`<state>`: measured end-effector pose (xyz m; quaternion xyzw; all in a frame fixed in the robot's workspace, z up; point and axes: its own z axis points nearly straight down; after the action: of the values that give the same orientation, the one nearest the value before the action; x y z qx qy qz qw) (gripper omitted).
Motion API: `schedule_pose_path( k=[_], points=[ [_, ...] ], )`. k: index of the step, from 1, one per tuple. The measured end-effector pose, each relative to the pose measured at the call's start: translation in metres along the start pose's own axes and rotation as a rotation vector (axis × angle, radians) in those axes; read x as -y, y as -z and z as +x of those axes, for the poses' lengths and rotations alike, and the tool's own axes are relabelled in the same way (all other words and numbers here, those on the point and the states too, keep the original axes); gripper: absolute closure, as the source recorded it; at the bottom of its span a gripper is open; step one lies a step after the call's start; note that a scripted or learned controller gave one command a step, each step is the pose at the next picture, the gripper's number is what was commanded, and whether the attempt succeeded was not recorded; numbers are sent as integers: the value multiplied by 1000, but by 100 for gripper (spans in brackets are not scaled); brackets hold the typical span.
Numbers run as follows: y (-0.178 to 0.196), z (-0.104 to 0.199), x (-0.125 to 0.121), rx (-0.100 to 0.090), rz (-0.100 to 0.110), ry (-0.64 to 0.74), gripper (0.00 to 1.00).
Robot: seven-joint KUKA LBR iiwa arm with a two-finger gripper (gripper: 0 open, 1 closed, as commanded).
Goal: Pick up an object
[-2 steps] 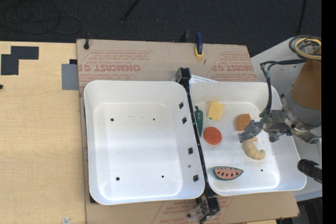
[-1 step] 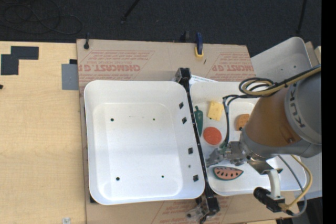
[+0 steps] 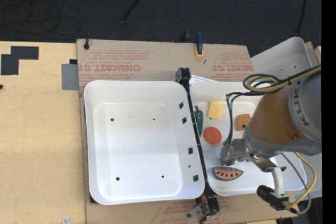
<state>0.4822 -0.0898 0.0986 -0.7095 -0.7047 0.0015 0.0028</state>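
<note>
Arm (image 3: 283, 118): grey with orange band, comes in from the right, covers much of right bin.
Gripper (image 3: 229, 153): low in right bin, just above the watermelon slice, below-right of the tomato. Finger state: cannot tell, too small and dark. Nothing seen held.
Left bin (image 3: 105, 113): white, shallow, a few dark dots on floor.
Right bin (image 3: 220, 189): white, shallow, holds the toy food; right half hidden by arm.
Watermelon slice (image 3: 228, 173): flat near front edge of right bin, rind toward front, just under gripper; touching or not, cannot tell.
Tomato (image 3: 212, 136): red, round, mid-bin, near the divider.
Cheese (image 3: 215, 110): yellow block, behind tomato.
Green piece (image 3: 199, 118): thin, along the divider, left of cheese and tomato.
Cookie (image 3: 242, 121): brown, round, right of tomato, partly cut off by arm.
Divider (image 3: 191, 128): black strip between the bins.
Cardboard (image 3: 131, 63): under both bins, red print.
Clamp (image 3: 199, 44): blue and yellow, on back edge of cardboard.
</note>
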Motion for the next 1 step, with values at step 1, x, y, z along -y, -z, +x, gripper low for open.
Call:
schedule_pose_path(
  k=[1],
  points=[
    [33, 7, -64, 2, -10, 9, 100]
  ],
)
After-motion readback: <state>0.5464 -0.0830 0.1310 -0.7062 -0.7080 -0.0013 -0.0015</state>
